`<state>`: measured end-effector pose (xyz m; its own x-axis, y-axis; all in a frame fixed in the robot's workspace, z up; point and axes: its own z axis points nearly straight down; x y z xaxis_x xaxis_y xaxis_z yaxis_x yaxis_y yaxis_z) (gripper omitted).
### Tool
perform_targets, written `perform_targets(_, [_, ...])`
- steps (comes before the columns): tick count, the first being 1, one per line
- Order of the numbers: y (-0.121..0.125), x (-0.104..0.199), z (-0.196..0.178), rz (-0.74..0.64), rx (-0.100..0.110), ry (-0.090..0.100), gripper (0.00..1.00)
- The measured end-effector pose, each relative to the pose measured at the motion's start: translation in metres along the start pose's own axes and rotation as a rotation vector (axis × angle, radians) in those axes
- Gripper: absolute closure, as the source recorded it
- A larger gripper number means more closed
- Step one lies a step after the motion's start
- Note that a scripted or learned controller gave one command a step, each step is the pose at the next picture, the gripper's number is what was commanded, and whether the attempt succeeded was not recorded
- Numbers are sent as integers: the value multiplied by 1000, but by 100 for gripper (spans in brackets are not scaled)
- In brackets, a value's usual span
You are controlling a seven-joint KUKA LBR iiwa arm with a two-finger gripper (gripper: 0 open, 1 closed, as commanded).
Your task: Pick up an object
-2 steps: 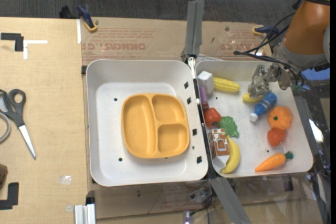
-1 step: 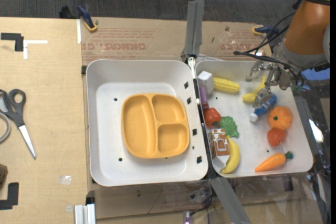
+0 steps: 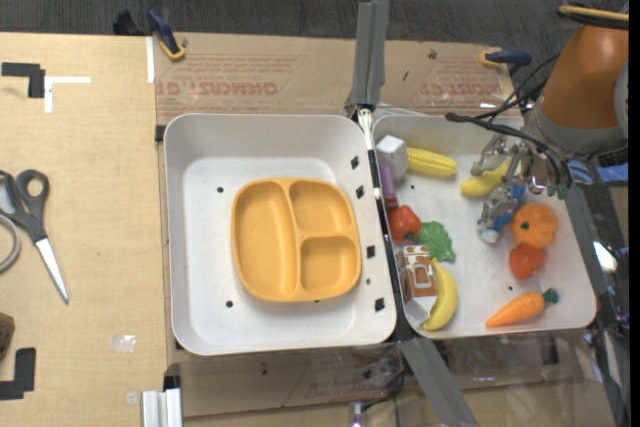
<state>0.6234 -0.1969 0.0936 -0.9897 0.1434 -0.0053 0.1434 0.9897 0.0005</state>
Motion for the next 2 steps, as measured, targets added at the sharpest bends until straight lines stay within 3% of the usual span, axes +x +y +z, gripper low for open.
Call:
perform_targets(1, [1, -2, -11, -2, 1, -7, 100])
perform_targets(2, [1, -2, -11, -3, 1, -7, 0])
